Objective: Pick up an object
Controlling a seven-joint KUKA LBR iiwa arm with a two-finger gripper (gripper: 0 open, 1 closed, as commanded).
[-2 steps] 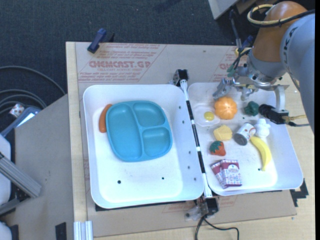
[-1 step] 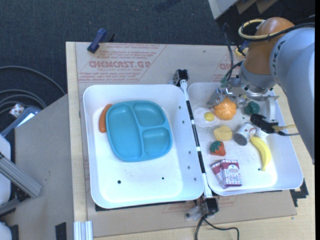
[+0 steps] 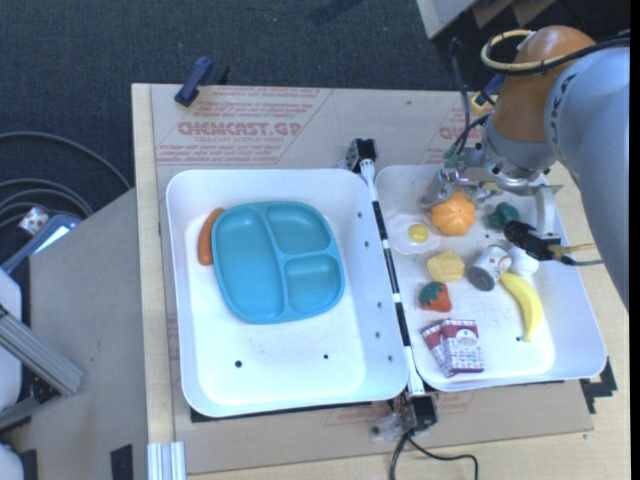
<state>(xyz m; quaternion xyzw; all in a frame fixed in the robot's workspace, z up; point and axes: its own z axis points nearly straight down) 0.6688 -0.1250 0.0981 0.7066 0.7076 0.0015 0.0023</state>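
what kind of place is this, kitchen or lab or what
Most likely a robotics lab, not a kitchen. A robot arm reaches over two white bins on a bench; the food, like the banana and fried egg, looks like toys; loose cables run across dark carpet.

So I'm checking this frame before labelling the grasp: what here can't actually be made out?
- Gripper: in the camera view the wrist hides its fingers, so open or shut is unclear, as is contact with the orange fruit.
- Orange item in the left bin: mostly hidden under the blue divided plate.
- Dark green object: partly behind the gripper hardware, too small to identify.
- Red-and-white packet: print too small to read.
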